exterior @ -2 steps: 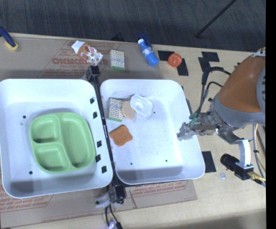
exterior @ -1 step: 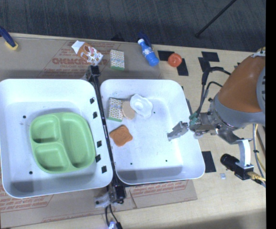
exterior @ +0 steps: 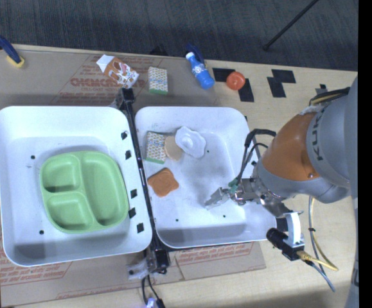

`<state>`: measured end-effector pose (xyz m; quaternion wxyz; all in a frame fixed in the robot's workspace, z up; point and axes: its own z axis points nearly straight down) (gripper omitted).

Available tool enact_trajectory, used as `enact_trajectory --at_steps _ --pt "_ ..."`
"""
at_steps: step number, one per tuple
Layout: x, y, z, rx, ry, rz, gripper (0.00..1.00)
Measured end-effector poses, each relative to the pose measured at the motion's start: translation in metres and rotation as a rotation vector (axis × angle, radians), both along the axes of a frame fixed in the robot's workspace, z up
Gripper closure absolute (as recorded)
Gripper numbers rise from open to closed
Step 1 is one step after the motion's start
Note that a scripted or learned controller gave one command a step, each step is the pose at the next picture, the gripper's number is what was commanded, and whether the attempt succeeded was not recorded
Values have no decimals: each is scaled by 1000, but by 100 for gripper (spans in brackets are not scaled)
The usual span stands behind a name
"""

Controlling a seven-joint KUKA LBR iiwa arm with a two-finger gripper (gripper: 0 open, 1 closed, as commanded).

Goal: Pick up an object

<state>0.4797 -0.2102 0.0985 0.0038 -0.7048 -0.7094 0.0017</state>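
Observation:
The right bin (exterior: 237,124) holds a brown, bread-like piece (exterior: 164,182) near its left wall. Further back lie a green-and-white packet (exterior: 154,146), a tan round object (exterior: 172,148) and a clear crumpled plastic cup (exterior: 191,141), all close together. My gripper (exterior: 215,197) is low over the bin floor at the front right, pointing left. It is well apart from the brown piece, about a hand's width to that piece's right, and nothing shows in it. The orange-banded wrist (exterior: 288,156) hangs over the bin's right rim.
A green divided plate (exterior: 83,189) lies in the left bin (exterior: 6,127). On the cardboard behind the bins are a snack packet (exterior: 117,71), a small green box (exterior: 157,80), a blue bottle (exterior: 200,71), an orange ball (exterior: 236,80) and a blue clamp (exterior: 9,51).

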Motion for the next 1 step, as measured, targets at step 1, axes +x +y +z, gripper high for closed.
enact_trajectory --at_steps 1 --pt "1 0 11 -1 -2 4 100"
